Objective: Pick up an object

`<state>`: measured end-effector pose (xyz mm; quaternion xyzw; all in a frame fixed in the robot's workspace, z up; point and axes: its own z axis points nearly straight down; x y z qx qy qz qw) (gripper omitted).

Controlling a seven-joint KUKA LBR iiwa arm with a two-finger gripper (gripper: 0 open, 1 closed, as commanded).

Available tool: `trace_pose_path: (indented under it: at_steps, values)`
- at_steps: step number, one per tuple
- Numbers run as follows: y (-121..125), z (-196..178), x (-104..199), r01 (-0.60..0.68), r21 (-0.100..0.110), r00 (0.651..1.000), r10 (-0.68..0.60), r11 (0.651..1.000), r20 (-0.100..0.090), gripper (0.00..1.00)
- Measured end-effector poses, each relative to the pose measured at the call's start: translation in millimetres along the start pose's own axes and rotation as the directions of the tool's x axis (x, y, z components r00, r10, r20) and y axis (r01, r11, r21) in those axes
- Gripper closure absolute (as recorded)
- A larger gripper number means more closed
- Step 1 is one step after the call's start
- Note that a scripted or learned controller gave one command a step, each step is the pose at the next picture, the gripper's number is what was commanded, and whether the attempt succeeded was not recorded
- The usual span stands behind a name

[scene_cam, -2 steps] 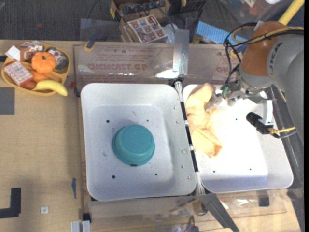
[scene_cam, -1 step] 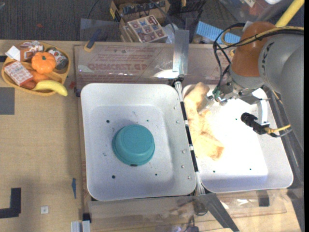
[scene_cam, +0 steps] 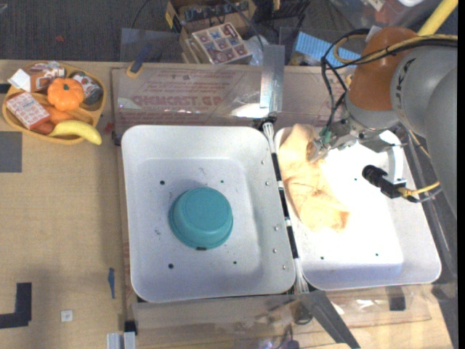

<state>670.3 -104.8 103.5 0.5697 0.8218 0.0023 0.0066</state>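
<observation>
Nearest the camera, the bench (scene_cam: 65, 253) w/ both white bins side by side. Left bin (scene_cam: 145, 158) holds a teal bowl (scene_cam: 202, 217), upside down, about centre. Right bin (scene_cam: 392, 260) has a pale yellow cloth (scene_cam: 309, 187) crumpled along its left side, running from the top corner down to mid-bin, touching the wall next to the left bin.

Further back, the arm (scene_cam: 414, 78) comes in from the right; gripper (scene_cam: 323, 142) sits low at the cloth's upper edge. Can't tell its state, too small and blurred.

Far left, a fruit basket (scene_cam: 14, 111) w/ a banana (scene_cam: 76, 130) and small pumpkin (scene_cam: 66, 93). Beyond the bins, cardboard boxes (scene_cam: 214, 20) & clutter.
</observation>
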Motion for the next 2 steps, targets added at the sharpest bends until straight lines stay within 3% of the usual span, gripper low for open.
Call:
trace_pose_path:
  at_steps: [1, 2]
  values:
    - [7.1, -83.4, 22.5, 0.397, 0.002, 0.918, -0.397, 0.918, -0.006, 1.0]
    - [-0.1, -103.5, 30.8, 0.431, 0.003, 0.902, -0.431, 0.902, -0.006, 1.0]
